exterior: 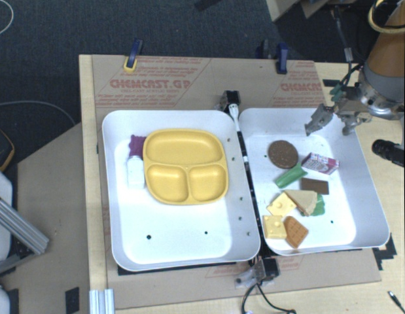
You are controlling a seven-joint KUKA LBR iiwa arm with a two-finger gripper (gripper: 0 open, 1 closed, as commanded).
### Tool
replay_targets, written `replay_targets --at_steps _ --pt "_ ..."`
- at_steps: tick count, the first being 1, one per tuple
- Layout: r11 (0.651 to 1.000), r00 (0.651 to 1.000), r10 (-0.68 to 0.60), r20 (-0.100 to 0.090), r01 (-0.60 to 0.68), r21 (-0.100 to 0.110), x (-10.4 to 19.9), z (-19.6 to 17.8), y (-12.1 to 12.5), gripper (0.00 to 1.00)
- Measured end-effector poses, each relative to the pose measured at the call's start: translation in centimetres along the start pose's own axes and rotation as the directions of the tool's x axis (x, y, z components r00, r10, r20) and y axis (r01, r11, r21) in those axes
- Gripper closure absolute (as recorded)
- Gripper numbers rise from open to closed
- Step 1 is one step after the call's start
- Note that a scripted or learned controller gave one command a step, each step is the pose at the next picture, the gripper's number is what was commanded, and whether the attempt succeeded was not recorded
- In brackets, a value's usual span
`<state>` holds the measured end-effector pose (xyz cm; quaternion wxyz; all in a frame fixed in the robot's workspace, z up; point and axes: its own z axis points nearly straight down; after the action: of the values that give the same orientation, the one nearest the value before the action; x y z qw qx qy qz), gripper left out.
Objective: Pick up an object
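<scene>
- Camera view: the gripper of a grey arm with an orange band hangs over the upper right part of the right bin, reaching in from the right; its two fingers stand spread wide with nothing between them.
- Camera view: below and to the left of the fingers, toy foods lie loose on the right bin's floor. A round brown cookie lies closest, with a small pink-and-white packet just to its right.
- Camera view: further down lie a green piece, a dark brown bar, a tan wedge, two yellow cheese pieces and an orange-brown cracker, packed closely together, some touching.
- Camera view: the left bin holds a yellow divided plate, with a white bottle and a purple item just beside the plate's left rim.
- Camera view: both bins sit side by side on a cardboard-covered surface, held by clamps at the far edge.
- Where the task stands, as a judgement: nothing is picked up yet. No object is lifted or touched; the cookie or the packet look like the nearest candidates. Descent, closing and lifting all remain.
</scene>
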<state>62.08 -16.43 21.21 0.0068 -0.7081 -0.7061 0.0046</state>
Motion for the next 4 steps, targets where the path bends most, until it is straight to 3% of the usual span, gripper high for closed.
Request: replay_targets --at_steps 1,3,4 --pt "1.000 1.000 -0.003 0.002 0.003 -0.015 0.0 -0.9 0.3 0.00" --pt "1.000 1.000 -0.002 0.001 0.002 -0.009 -0.3 8.9 -0.3 0.00" --pt "1.000 1.000 -0.002 0.002 0.002 -0.016 -0.3 12.7 -0.2 0.00"
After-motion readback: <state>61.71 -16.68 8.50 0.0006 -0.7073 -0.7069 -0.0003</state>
